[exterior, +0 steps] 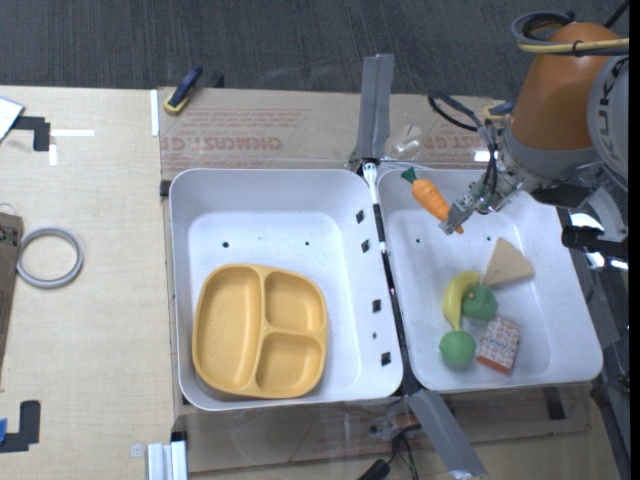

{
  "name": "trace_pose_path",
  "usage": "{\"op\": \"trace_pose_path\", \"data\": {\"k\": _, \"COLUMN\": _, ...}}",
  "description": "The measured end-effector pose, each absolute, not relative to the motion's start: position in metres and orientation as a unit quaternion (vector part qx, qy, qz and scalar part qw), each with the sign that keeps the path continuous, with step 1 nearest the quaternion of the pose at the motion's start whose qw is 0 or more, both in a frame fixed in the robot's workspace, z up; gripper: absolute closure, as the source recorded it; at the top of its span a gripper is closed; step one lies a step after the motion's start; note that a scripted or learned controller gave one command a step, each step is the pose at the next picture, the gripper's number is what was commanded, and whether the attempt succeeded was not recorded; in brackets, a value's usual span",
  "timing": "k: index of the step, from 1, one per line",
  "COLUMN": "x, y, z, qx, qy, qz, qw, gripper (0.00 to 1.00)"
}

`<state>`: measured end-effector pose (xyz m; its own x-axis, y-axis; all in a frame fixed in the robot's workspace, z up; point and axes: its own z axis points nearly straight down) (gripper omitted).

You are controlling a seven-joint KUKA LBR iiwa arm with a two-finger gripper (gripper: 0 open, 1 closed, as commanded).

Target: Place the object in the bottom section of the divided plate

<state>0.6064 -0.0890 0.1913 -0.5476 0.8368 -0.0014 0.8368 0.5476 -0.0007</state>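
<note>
From my remote station I watched the arm [575, 88] reach over the right bin [560, 363], its gripper [470, 208] hanging at the bin's back, just beside a toy carrot [431, 198]. The carrot was orange with a small green top, lying slantwise near the bin's back-left corner; its lower end looked to be touching the gripper's tip, but I could not tell whether the fingers were closed on it or standing apart.

Nearer the bin's front lay the rest of the toy food: a tan wedge [508, 264] towards the right wall, a yellow banana [458, 298] touching a green pepper-like piece [481, 303], a green ball [457, 348] in front of them, and a small red-and-white carton [499, 344] just beside the ball.

Left of the right bin, touching it along a shared rim, sat the left bin [270, 193]. The plate [262, 330] lay in its front half, yellow, rounded and divided in three: one long section on the side away from the right bin, two smaller ones on the near side, stacked back and front. All three sections were bare.

Well left of both bins, a tape roll [45, 257] rested on the bench [90, 368].
</note>
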Motion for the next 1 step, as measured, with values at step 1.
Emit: {"op": "trace_pose_path", "data": {"k": 1, "x": 0.5946, "y": -0.0384, "z": 0.219, "qx": 0.468, "qy": 0.884, "qz": -0.0003, "qw": 0.001, "gripper": 1.0}}
